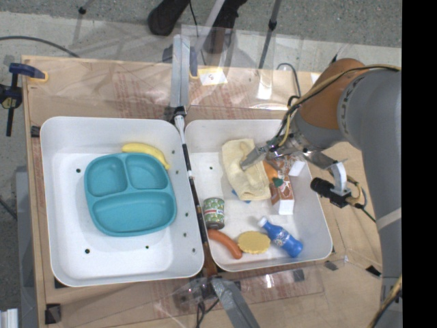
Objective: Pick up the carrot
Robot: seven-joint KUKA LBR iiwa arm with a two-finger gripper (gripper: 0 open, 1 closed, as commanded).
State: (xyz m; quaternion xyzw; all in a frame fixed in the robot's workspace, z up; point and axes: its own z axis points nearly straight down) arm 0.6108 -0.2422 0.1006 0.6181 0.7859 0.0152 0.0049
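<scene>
We saw the small orange carrot in the right shallow white bin, wedged between the crumpled pale-yellow cloth and the brown-and-white carton, mostly hidden. The two-finger tool sat just above it, over the cloth's right edge. We could not tell its state: too much overlap with cloth and carton.

Our read on the grasp: it needed to come straight down on the carrot, clear of the cloth fold, or it would pinch fabric or nudge the carton instead. Tight clearance on both sides.

Also in the right bin: a green-labelled tin can by the divider, a reddish sausage at the front, a round yellow biscuit-like disc beside it, and a blue plastic bottle with a white cap. The left white bin held a teal sectioned plate with a yellow banana touching its far rim. Both bins sat on the wooden table.
</scene>
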